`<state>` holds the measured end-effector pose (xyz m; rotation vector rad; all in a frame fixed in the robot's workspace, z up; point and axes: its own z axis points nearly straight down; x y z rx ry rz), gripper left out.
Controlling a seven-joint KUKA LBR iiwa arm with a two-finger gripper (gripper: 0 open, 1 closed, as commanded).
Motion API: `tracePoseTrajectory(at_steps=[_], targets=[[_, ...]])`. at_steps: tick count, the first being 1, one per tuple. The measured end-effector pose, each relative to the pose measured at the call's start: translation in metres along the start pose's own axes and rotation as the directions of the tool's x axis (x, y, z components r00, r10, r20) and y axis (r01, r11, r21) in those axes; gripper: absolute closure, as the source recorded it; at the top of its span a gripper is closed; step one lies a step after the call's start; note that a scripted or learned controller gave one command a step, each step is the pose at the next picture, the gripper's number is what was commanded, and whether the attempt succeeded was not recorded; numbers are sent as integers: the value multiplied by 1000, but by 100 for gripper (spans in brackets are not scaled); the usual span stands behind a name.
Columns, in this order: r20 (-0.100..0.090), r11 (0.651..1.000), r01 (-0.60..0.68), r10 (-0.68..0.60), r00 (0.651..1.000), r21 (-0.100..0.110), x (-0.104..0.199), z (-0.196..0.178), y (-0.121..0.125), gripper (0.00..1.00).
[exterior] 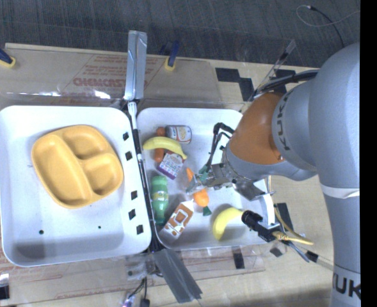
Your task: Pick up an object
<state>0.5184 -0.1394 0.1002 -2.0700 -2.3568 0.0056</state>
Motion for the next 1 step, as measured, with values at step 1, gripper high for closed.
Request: tracePoseTrajectory(at_steps=[1], targets=[[0, 1000, -12, 12, 1000, -4, 28, -94, -12, 100]])
